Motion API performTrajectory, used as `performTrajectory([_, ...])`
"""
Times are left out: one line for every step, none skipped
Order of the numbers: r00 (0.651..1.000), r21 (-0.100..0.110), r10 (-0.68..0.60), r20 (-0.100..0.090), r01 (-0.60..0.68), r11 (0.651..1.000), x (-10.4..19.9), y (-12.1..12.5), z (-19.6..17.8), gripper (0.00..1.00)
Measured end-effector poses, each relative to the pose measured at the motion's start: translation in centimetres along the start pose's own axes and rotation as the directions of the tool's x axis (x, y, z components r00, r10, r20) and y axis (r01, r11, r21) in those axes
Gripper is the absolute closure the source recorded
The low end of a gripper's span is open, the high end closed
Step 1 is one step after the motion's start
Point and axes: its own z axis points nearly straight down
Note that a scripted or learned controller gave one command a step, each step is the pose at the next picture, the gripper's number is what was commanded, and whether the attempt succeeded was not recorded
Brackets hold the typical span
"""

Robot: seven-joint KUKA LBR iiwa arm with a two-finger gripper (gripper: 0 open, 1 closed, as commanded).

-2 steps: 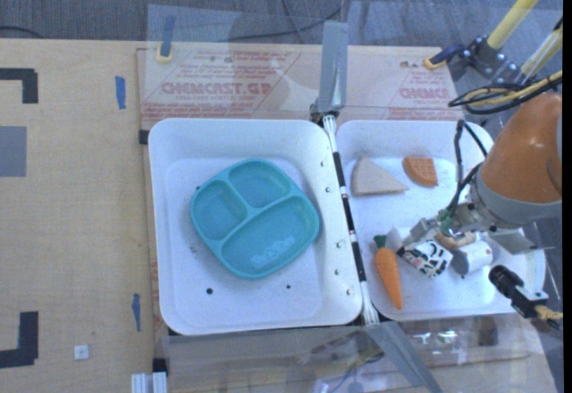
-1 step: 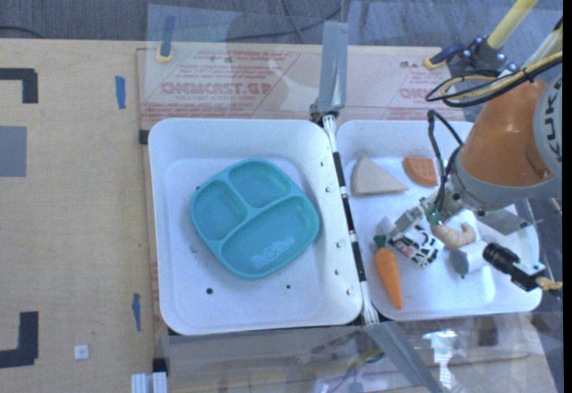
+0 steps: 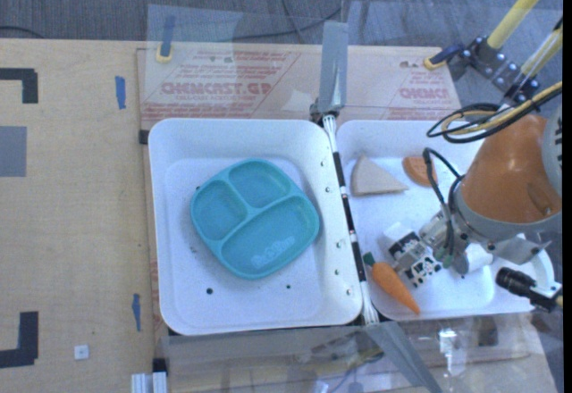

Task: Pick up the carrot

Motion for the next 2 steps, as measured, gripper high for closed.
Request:
performTrajectory([1.0, 0.001, 0.001, -0.01, -0.001, 1.0, 0.3, -0.1, -0.8, 1.0])
performTrajectory([0.977, 0.021, 0.21, -0.029, -0.21, 0.978, -0.8, 1.9, 0.3, 1.0])
